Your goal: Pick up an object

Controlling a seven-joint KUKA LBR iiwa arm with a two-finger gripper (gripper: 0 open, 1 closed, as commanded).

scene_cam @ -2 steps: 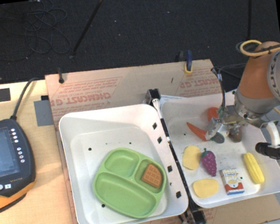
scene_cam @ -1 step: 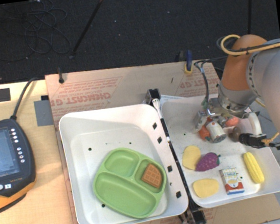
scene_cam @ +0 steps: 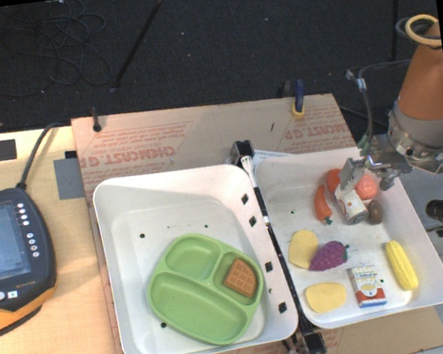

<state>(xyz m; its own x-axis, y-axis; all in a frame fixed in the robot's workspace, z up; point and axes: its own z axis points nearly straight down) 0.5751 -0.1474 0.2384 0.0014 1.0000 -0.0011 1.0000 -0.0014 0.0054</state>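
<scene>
I note the left bin (scene_cam: pixel 129 218), well left of the gripper (scene_cam: pixel 355 194), holds a green divided plate (scene_cam: pixel 198 298) bearing a waffle (scene_cam: pixel 240 277). The right bin (scene_cam: pixel 431 273) under the gripper holds a banana (scene_cam: pixel 401 264), purple grapes (scene_cam: pixel 328 256), a juice carton (scene_cam: pixel 368 285) and two yellow pieces. A pinkish object (scene_cam: pixel 365 188) sits at the fingers; I cannot tell their spread or whether it is gripped.

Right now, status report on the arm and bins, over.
Gripper low in right bin, fingers unreadable. Peach ball beside it. Carrot, grapes close by.
</scene>
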